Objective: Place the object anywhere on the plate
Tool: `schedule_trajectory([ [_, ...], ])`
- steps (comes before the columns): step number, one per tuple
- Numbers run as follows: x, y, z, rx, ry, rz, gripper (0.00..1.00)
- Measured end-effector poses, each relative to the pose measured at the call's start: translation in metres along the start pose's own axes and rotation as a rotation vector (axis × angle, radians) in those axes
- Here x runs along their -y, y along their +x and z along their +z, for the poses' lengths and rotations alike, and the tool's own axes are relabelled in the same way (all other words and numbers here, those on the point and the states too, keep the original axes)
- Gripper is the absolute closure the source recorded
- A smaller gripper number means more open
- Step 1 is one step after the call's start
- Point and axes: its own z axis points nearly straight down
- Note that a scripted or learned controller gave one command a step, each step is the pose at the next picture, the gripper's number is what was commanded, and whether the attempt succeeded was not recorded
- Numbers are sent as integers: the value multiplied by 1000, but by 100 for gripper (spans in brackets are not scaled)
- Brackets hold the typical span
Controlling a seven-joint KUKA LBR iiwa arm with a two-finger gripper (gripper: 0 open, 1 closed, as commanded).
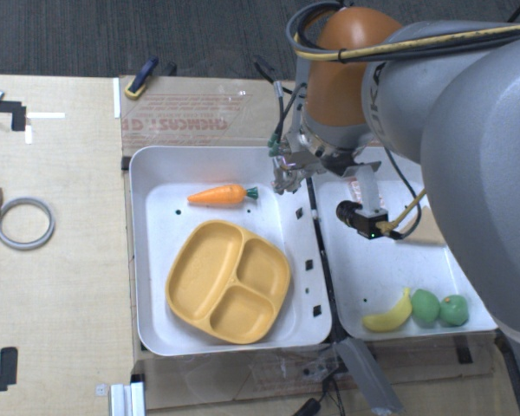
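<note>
In the camera view the gripper (286, 180) hangs over the left bin's (143, 232) far right corner, its state impossible to tell, probably poised to reach the carrot (217, 196) lying just beyond the yellow plate (230, 282), apart from it.

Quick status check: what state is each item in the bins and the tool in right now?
carrot: lying flat in the left bin, beside the plate, not on it.
plate: upright, compartments bare.
banana: lying in the right bin.
two green fruits: resting beside the banana.
tool: over the left bin's far right corner, nothing visibly held.
</note>
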Motion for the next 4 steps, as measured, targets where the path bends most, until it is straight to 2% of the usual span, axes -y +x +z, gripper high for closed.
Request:
schedule_trajectory([
  [1,-41,-25,-73,0,-1,-57,100],
  [2,-38,-41,-154,1,-1,-138,100],
  [3,-24,-119,-180,0,-2,-210,100],
  [4,-26,-120,-185,2,3,-212,100],
])
